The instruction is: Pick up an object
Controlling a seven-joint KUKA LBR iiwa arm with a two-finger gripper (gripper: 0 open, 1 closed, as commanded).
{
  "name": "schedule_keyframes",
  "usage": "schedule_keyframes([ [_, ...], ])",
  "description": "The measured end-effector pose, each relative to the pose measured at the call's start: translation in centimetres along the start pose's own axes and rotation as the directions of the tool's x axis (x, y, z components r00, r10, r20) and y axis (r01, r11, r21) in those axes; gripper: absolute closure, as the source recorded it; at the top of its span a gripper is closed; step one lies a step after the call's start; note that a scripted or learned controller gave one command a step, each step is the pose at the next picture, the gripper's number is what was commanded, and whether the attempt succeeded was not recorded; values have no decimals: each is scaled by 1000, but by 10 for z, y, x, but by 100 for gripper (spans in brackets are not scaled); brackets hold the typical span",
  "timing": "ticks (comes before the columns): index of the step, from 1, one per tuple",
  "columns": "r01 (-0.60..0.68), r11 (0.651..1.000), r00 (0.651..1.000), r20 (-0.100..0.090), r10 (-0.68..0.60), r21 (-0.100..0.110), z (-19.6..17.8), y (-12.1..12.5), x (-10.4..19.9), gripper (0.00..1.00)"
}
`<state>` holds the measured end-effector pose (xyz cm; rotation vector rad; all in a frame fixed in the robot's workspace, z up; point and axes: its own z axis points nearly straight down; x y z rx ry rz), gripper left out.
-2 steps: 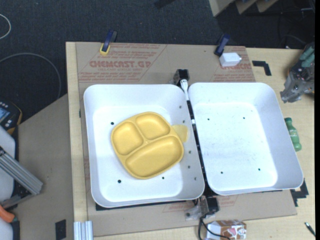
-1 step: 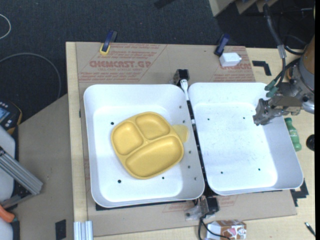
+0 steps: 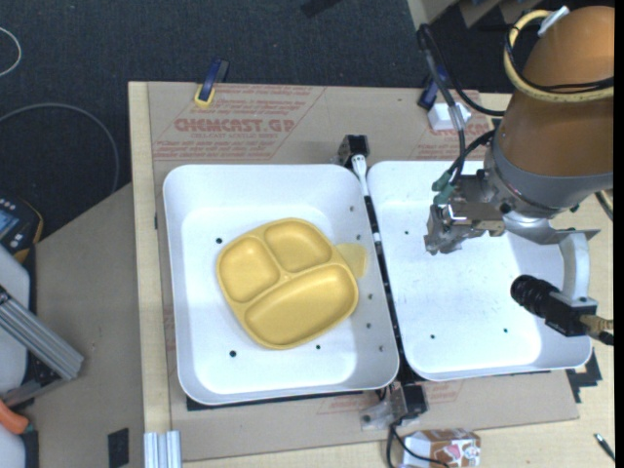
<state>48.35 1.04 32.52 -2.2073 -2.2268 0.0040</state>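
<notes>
Brown cardboard point(image 3: 244, 120) printed with red lettering covers the bench, and on it sit two shallow white bins side by side, the left bin point(image 3: 185, 261) holding a yellow three-compartment tray point(image 3: 286, 283) that lies flat near its middle. Over the right bin point(image 3: 468, 349) hangs the gripper point(image 3: 444, 234), above the bin's upper left part and well apart from the tray; whether its fingers are apart or together cannot be told.

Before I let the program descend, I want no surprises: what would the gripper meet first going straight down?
Most likely the bare floor of the right bin. The gripper hangs over it, well apart from the yellow divided plate in the left bin; its height is unclear.
</notes>
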Motion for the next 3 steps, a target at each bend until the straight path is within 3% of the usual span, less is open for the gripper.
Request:
schedule_keyframes([
  [1,3,1000,1000,-1,-3,-11,-38,-4,84,100],
  [2,-14,1000,1000,3,14,-4,-30,-4,41,100],
  [3,2,1000,1000,-2,-2,-17,-113,-4,122,100],
])
